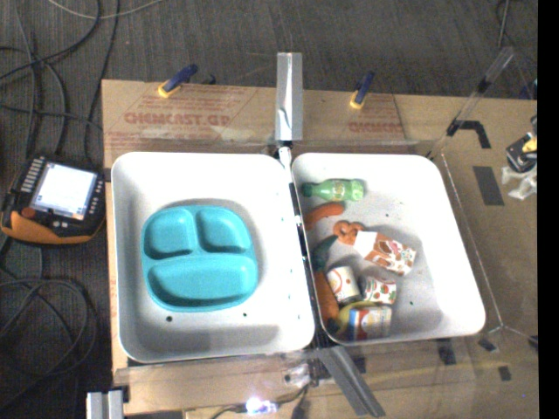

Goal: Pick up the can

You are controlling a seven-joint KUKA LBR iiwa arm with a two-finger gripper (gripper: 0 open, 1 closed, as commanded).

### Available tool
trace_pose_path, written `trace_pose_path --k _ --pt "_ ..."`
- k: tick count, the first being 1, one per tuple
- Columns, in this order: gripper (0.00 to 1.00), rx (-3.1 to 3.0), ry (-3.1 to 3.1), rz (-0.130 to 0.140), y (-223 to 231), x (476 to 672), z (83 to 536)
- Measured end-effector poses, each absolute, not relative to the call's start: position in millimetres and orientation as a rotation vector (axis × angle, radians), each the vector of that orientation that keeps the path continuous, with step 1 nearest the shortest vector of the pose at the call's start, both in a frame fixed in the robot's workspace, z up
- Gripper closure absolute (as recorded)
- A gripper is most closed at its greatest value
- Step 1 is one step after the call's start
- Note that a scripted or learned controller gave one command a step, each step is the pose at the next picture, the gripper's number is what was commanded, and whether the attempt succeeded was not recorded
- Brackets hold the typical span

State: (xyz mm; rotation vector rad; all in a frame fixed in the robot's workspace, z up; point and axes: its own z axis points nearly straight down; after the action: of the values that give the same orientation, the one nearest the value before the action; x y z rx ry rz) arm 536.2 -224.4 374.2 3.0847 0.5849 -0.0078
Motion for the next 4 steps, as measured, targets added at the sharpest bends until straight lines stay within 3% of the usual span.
trace_pose_path --k 1,2,3,4 --pt "1.0 3.129 0.316 -0.01 -222.8 485.6 219.5" --pt "1.0 3.127 0.321 -0.009 -158.0 483.7 248.3" --pt "1.0 3.057 0.72 -0.009 -173.0 529.7 269.1" --pt "1.0 3.028 0.829 -0.007 -224.9 541.0 398.9"
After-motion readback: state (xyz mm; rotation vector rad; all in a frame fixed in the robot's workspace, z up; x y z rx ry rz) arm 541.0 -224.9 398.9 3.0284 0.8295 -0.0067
